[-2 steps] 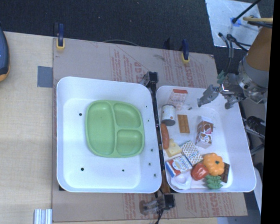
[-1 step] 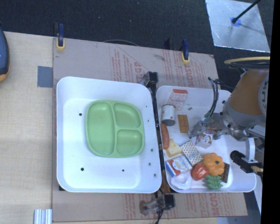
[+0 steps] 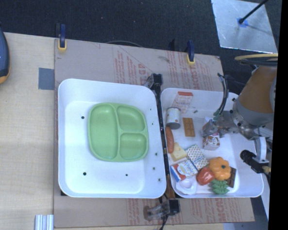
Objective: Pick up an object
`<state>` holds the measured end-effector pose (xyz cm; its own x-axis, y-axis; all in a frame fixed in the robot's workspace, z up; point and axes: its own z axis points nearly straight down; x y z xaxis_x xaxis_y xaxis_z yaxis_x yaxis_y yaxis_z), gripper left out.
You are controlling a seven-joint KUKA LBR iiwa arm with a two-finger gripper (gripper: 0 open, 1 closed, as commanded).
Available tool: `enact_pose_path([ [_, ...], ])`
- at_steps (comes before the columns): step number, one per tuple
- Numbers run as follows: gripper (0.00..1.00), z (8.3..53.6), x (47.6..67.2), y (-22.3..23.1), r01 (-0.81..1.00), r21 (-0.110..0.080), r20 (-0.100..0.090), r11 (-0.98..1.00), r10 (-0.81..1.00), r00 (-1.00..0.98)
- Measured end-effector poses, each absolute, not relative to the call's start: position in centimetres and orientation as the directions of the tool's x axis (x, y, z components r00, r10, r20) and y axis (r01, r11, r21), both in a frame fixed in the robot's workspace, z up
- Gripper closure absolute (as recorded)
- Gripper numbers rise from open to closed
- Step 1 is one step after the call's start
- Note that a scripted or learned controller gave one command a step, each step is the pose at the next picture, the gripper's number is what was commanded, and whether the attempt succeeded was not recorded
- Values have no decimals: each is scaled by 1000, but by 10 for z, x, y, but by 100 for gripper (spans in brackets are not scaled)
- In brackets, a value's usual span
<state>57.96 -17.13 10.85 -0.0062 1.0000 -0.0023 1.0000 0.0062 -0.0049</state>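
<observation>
Camera view, looking down on both bins. Left bin [image 3: 64,146]: a green tray [image 3: 117,132] with three wells, nothing else. Right bin [image 3: 249,191]: all the loose items. A can [image 3: 173,117] lies near the top left, a box [image 3: 184,100] above it, a brown wafer [image 3: 188,127] beside it. A sausage [image 3: 169,139] runs along the left wall. Lower down sits a tight heap: cheese [image 3: 179,152], a checked packet [image 3: 196,154], a red-and-blue carton [image 3: 184,168], a tomato [image 3: 204,176], a pumpkin [image 3: 219,168], some greens [image 3: 220,187].

Arm [image 3: 257,94] reaches in from the right, low over the right bin. Gripper [image 3: 212,131] sits over a small red-and-white carton [image 3: 211,140], just above the pumpkin. Whether the jaws are apart or together, I cannot tell; the wrist hides them, so no hold can be confirmed.

Risks, as judged from here:
- The small carton looks tilted and light. A close on a slanted face could squeeze it sideways and out.
- It lies near the heap. A descent slightly low or left could strike the checked packet or the pumpkin and shove the pile.
- A lift with a shallow bite would likely drop the carton back into the bin.
- Round items such as the can, tomato and pumpkin would roll if nudged, spoiling any retry.
- Cables near the wrist hang close to the bin's right rim and might snag on a fast withdrawal.
</observation>
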Motion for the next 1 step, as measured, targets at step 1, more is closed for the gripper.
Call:
enact_pose_path([
  [1, 100, 198, 635, -84, 1000, 9, 1, 14, 1000, -14],
])
